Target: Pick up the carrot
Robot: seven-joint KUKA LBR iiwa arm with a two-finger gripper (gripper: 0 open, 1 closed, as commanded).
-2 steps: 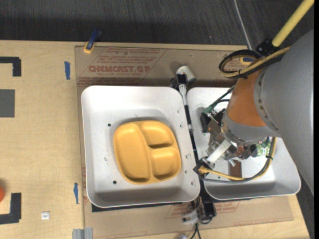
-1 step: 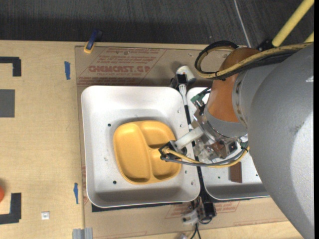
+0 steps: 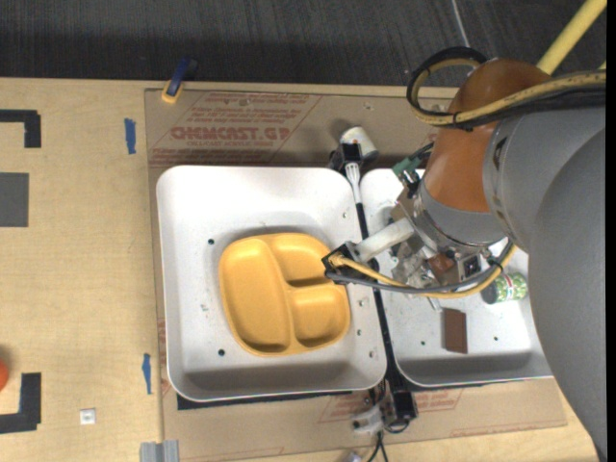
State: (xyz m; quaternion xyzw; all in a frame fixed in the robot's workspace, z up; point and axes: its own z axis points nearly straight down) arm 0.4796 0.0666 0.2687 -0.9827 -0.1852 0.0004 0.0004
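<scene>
My gripper (image 3: 426, 266) hangs low over the left part of the right bin (image 3: 481, 366), just right of the wall shared by the two bins. The grey wrist and its orange band (image 3: 472, 152) sit right above it and cover it from the camera, along with much of that bin's floor. Yellow and black cables loop from the wrist toward the left bin.
A yellow divided tray (image 3: 284, 292) lies in the left bin (image 3: 188, 258). In the right bin are a small brown block (image 3: 453, 331) and a green-and-white object (image 3: 507, 288) beside the arm. A small orange shape (image 3: 3, 375) sits at the bench's far left edge.
</scene>
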